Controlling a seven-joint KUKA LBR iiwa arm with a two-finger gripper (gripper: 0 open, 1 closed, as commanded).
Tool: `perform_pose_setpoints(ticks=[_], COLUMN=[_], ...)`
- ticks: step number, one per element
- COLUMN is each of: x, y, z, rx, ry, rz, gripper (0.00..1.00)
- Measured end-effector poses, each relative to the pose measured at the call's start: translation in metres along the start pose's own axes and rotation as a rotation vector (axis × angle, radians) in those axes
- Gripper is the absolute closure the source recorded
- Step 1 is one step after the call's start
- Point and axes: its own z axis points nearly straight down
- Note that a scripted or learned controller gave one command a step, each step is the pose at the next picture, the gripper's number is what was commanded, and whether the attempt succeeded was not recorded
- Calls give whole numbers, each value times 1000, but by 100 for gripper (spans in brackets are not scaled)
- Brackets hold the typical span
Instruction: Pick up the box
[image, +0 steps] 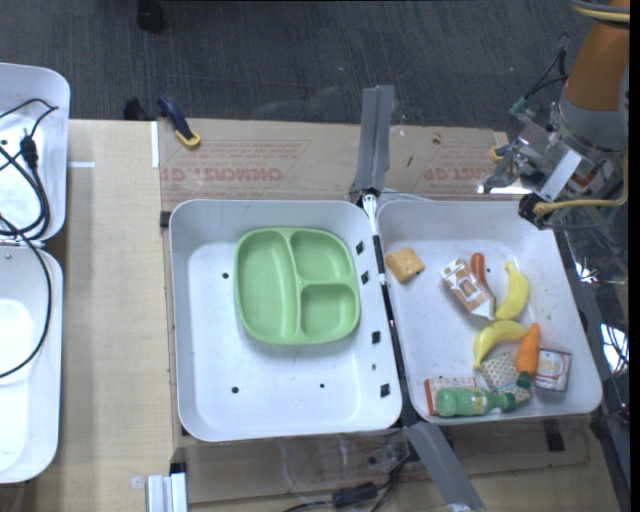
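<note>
The gripper (520, 175) hangs over the right bin's (575, 300) far rim, its grip impossible to tell, well apart from the box (468, 286) beside the bananas (514, 290).

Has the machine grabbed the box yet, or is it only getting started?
Only getting started. Nothing looks done: the boxes, such as the small carton, lie in the right bin among bananas and other toy food. The gripper hangs above that bin's far edge. Left to do: descend, grip a box, lift it.
</note>
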Motion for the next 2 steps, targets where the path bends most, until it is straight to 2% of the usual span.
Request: perform_pose_setpoints(ticks=[1, 2], x=[-51, -25], y=[32, 35], z=[166, 32], rx=[5, -2], ry=[3, 1], rz=[-51, -153], gripper=[0, 0])
